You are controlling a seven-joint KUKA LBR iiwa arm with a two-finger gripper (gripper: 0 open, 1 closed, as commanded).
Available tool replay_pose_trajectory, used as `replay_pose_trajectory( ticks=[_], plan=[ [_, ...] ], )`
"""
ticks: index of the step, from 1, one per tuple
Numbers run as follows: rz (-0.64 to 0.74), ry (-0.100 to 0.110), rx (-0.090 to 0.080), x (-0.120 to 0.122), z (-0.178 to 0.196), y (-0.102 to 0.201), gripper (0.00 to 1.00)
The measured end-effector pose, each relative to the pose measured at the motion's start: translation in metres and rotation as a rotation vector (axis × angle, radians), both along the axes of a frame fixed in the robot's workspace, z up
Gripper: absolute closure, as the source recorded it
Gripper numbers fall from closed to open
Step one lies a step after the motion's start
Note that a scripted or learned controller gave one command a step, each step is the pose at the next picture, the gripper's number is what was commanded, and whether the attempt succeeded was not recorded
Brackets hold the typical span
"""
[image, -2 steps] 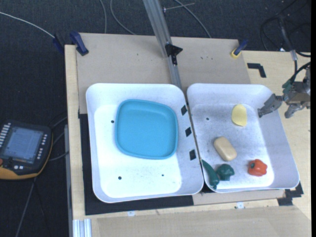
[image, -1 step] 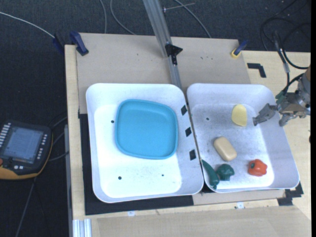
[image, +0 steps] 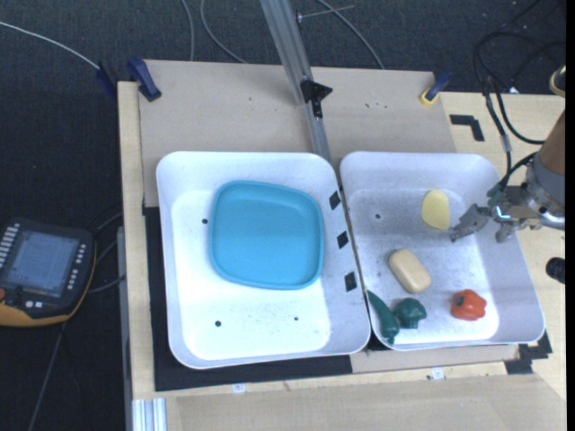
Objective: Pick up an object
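A handheld control pendant (image: 40, 272) lies on the dark floor off the bench's left edge, well apart from the bins; the left bin (image: 184, 330) sits with its left wall near the bench's left edge, and a blue plate (image: 267, 233) fills its middle and far part, leaving bare white floor along the bin's near edge and a narrow strip down its left wall; a slanted metal post (image: 289, 43) comes down from the top and meets the bench just above the seam where the two bins touch.

In the right bin (image: 395, 171), a dark green object (image: 397, 314) lies in the near left corner, against the left wall; a tan oblong block (image: 409, 270) rests just beyond it, toward the bin's middle, apart from both walls; a pale yellow object (image: 436, 209) sits farther back, with open floor between it and the far wall; a red object (image: 467, 304) with a green tip lies close to the near edge, right of the tan block and apart from it.

The gripper (image: 490, 220) hangs over the right half of that bin, the arm entering across the bin's right wall; its fingers stand apart with nothing between them; the left fingertip (image: 463, 231) is just beside the yellow object, and whether it touches cannot be told; the far right corner of the bin lies bare.
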State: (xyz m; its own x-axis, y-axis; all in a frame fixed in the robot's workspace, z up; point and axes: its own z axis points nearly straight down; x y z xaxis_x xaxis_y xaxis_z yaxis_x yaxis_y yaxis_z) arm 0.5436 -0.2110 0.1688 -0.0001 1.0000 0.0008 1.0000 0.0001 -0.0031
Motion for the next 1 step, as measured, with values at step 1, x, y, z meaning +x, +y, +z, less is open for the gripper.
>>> replay_pose_trajectory(
  ticks=[1],
  plan=[
    [0.001,0.001,0.001,-0.0071,-0.0500,0.0082,0.00]
  ],
)
